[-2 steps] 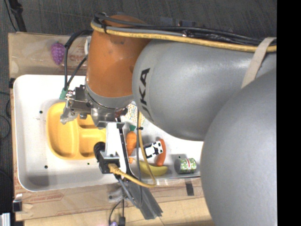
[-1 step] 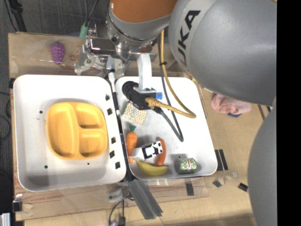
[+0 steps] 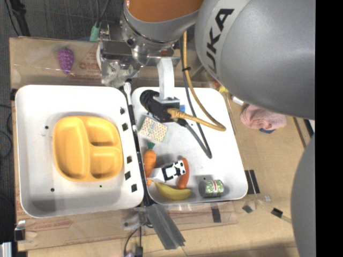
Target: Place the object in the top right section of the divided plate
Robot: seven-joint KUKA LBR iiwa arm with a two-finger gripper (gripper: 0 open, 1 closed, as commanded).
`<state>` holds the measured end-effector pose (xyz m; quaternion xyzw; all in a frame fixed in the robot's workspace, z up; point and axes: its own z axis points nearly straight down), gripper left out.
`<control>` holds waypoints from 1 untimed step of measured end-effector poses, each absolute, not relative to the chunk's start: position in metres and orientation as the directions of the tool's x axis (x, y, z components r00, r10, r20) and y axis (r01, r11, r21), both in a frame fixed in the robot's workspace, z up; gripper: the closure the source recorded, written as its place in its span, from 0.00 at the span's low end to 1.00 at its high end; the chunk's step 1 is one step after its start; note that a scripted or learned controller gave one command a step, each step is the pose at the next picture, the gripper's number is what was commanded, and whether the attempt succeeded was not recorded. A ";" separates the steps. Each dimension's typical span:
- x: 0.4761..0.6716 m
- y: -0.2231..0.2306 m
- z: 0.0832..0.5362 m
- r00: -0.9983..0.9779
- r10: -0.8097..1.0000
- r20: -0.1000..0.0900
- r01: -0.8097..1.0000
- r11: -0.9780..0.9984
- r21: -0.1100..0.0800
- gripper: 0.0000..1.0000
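My arm (image 3: 257,42) was chunky grey with black KUKA lettering, an orange band (image 3: 161,1), and yellow and black cables (image 3: 201,123).

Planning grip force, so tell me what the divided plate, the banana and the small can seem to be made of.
Divided plate: likely moulded plastic, smooth yellow with a soft sheen and rounded compartment walls.
Banana: apparently toy plastic, with an even yellow, slightly glossy skin.
Small can: possibly metal or plastic; greyish ends and a green and red label, too small to settle.
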<state>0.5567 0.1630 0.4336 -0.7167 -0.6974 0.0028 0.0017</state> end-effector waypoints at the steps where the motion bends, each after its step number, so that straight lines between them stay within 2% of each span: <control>1: 0.506 0.194 0.291 0.014 1.000 -0.003 1.000 -0.014 -0.005 1.00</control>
